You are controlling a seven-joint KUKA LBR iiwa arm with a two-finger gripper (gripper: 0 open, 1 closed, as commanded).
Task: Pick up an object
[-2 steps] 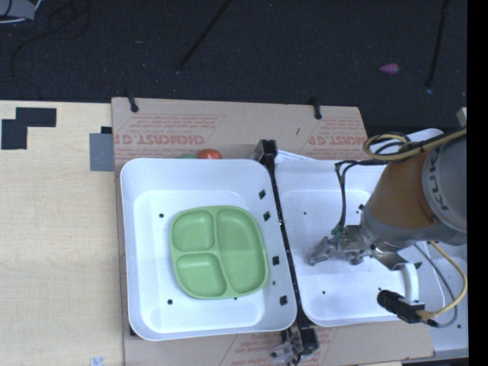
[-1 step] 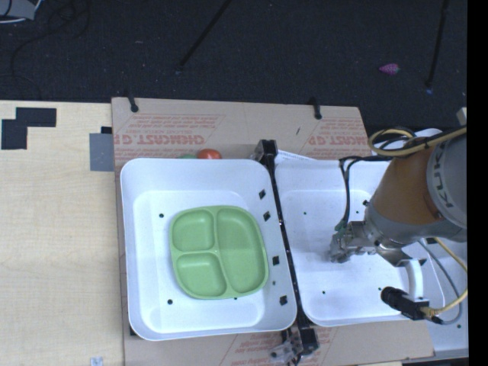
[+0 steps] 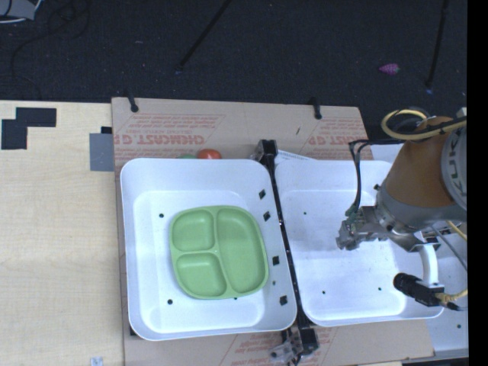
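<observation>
Hand (image 3: 349, 235) is hanging low over the right bin (image 3: 328, 303), its grip too blurred to tell, while the green divided plate (image 3: 218, 252) is lying well apart in the left bin (image 3: 145, 311), so a close here is risking a miss.

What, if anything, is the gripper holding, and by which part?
Cannot be told. The gripper sits low in the right bin, too small and dark to show anything in it. The green tray lies untouched in the left bin.

Wooden bench (image 3: 53, 235) bears cardboard sheet (image 3: 229, 128), apparently under two white bins (image 3: 145, 181).
</observation>
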